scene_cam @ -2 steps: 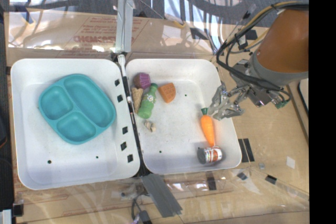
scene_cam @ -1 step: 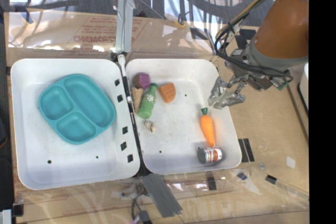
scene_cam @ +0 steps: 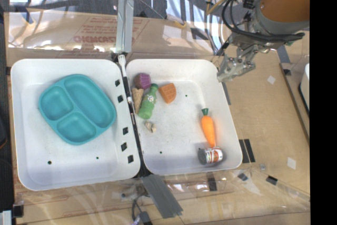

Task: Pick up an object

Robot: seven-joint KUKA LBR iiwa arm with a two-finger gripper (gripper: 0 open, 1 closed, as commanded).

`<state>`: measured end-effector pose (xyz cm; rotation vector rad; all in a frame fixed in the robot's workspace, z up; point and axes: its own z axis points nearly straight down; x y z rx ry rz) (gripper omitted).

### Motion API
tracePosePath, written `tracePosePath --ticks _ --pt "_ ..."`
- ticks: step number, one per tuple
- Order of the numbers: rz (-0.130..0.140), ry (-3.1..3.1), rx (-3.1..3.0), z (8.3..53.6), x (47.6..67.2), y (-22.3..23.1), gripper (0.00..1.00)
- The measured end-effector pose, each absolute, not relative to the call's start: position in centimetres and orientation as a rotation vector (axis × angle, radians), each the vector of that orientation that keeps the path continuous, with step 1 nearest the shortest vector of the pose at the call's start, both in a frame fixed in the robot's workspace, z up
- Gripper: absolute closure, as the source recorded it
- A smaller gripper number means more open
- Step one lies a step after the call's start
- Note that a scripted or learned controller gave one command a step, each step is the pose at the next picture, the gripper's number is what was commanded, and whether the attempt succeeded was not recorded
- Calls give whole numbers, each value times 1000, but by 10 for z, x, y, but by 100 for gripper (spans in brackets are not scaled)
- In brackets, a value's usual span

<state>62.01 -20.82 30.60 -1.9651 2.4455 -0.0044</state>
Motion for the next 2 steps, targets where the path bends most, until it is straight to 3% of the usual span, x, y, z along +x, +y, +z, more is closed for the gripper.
tracePosePath --ticks 1,2 --pt "3 2348 -2091 279 476 -205 100" --pt "1 2096 -2338 263 523 -210 100"
